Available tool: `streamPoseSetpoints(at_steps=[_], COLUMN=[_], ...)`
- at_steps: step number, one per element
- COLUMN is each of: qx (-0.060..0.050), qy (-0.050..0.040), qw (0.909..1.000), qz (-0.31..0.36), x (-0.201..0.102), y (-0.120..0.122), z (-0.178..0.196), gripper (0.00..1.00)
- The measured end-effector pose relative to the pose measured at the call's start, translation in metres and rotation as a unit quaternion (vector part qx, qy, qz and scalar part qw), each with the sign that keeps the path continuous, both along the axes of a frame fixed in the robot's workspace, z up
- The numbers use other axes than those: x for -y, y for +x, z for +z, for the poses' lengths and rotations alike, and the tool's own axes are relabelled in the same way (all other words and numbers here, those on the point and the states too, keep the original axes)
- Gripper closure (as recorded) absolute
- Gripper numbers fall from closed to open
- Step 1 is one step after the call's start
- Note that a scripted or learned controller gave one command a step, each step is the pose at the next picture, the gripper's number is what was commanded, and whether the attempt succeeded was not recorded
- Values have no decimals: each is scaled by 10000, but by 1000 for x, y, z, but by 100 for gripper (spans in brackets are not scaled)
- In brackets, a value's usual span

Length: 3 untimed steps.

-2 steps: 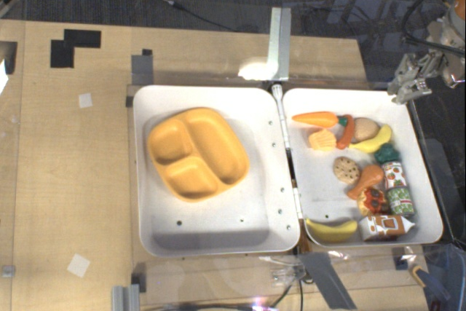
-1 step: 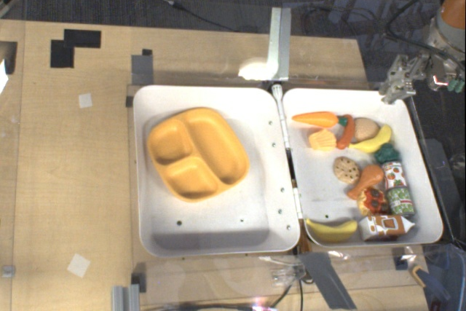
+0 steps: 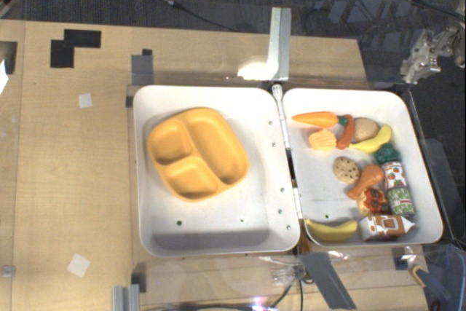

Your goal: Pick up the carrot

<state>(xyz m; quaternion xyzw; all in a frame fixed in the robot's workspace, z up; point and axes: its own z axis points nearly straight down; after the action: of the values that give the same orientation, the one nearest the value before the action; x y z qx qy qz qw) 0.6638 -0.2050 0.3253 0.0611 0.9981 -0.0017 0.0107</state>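
Observation:
The carrot (image 3: 315, 118) is orange with a green top and lies flat at the back left of the right bin (image 3: 320, 186), its tip pointing left. My gripper (image 3: 424, 62) hangs outside that bin, beyond its back right corner and well to the right of the carrot. Nothing shows between the gripper and the carrot.
The left bin (image 3: 211, 229) holds a yellow divided plate (image 3: 195, 151). Around the carrot lie a yellow cheese piece (image 3: 321, 139), a sausage (image 3: 346, 131), a potato (image 3: 365, 129), a banana (image 3: 331, 229), a cookie (image 3: 346, 169), a chicken leg (image 3: 368, 178) and small cartons (image 3: 397, 197).

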Motion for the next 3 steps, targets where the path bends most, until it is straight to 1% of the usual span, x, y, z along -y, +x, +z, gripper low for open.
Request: streamPoseSetpoints(at_steps=[1,2,3], qx=[-63,-56,-56], qy=[17,9,22], qw=[10000,9995,9997], qz=[0,326,-247], x=[-1,0,0], y=[-8,-30,-41], z=[-45,-48,-69], gripper=[100,100,100])
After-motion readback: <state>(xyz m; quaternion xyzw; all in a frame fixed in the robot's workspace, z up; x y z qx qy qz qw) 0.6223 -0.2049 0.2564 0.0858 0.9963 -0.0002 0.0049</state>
